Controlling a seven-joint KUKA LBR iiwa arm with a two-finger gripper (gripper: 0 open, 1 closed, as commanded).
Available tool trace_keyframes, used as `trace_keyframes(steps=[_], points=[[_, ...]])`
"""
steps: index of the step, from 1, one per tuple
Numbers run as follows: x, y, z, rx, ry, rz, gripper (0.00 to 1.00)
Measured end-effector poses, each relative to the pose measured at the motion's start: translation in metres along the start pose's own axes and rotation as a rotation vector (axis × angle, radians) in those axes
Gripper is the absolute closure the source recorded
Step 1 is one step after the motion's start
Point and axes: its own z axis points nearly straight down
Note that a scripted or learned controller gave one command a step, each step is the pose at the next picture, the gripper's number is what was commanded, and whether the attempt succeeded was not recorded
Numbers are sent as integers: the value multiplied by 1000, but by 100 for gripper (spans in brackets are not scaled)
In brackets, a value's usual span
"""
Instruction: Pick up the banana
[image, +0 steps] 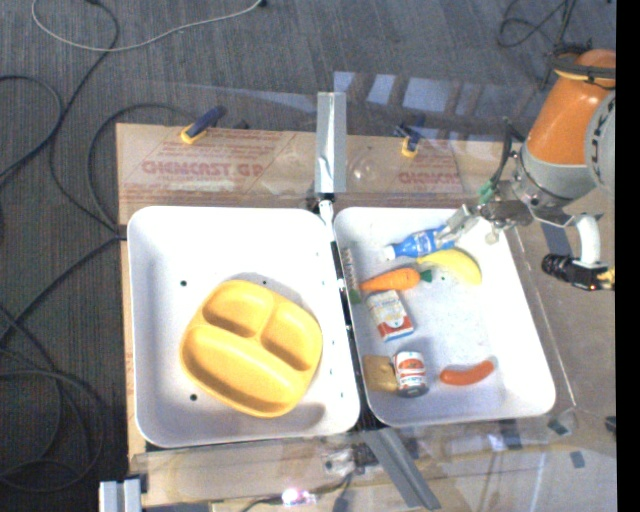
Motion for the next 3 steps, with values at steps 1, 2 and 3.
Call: trace_keyframes(steps=[1, 2, 3], points=[[26, 20, -19, 1, 0, 126, 0], [71, 34, 25, 2, 0, 90, 0], [8, -15, 62, 3, -2, 182, 0]])
